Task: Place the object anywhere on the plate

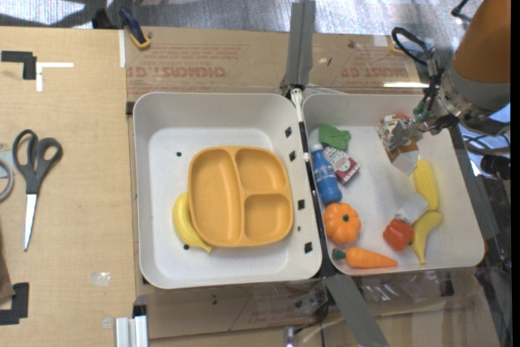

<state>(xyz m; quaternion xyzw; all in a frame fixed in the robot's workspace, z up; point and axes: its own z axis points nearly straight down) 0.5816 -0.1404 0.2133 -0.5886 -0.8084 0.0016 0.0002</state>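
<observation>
The yellow-orange plate with three compartments lies in the left bin; nothing rests on it. My gripper reaches in from the right over the right bin's far right part. A crumpled red and white packet is right at its tip, to the left of it. Whether the packet is held or merely touched is not visible. A pale scrap lies just below the packet.
A banana pokes out from under the plate's left edge. The right bin holds a green piece, blue bottle, small carton, pumpkin, carrot, red fruit and two bananas. Scissors lie far left.
</observation>
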